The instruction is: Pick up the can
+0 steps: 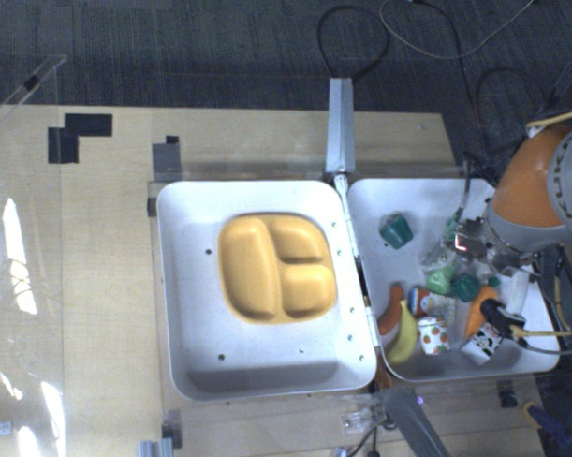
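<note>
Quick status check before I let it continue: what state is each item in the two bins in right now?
Yellow tray: flat in the left bin, compartments up.
Banana: lying against the right bin's near-left wall.
Teal block: lying apart from the pile.
Can: on its side in the clutter, not lifted.
Gripper: low over the clutter.

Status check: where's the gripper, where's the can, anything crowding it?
Gripper low in right bin, over clutter. Can cannot be told apart in the pile. Banana, green block and small items packed close.
</note>
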`<state>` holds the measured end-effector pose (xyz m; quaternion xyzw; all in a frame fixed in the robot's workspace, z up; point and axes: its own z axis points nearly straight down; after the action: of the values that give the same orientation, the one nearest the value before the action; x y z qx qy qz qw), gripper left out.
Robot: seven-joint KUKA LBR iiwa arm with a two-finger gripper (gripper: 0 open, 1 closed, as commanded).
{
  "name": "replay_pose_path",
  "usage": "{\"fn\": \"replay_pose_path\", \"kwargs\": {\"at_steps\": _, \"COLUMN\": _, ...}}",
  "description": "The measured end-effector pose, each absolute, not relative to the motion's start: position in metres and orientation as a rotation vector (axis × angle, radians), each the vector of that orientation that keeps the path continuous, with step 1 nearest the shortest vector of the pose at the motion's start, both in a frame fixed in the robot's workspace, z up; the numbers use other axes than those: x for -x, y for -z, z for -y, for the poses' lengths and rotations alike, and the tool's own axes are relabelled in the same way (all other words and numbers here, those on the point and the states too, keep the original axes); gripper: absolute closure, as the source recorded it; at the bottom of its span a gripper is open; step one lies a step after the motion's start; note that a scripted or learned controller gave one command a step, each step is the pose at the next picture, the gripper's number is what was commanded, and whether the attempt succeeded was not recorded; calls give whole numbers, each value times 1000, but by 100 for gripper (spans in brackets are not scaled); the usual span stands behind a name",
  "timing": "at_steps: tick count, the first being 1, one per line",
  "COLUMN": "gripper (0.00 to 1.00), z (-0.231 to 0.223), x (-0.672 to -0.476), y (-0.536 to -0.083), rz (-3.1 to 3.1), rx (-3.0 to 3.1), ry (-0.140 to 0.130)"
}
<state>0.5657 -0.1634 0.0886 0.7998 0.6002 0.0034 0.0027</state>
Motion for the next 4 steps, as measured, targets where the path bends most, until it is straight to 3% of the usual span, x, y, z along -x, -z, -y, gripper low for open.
{"fn": "replay_pose_path", "kwargs": {"at_steps": 1, "gripper": 0, "z": 166, "x": -631, "y": -122, "rz": -1872, "rx": -2517, "ry": -7}}
{"fn": "replay_pose_path", "kwargs": {"at_steps": 2, "gripper": 0, "z": 123, "x": -588, "y": -88, "rz": -1711, "rx": -2629, "ry": -10}}
{"fn": "replay_pose_path", "kwargs": {"at_steps": 3, "gripper": 0, "z": 163, "x": -668, "y": -87, "rz": -1666, "rx": -2668, "ry": 2}}
{"fn": "replay_pose_path", "kwargs": {"at_steps": 4, "gripper": 0, "z": 195, "x": -658, "y": -141, "rz": -1786, "rx": -2578, "ry": -6}}
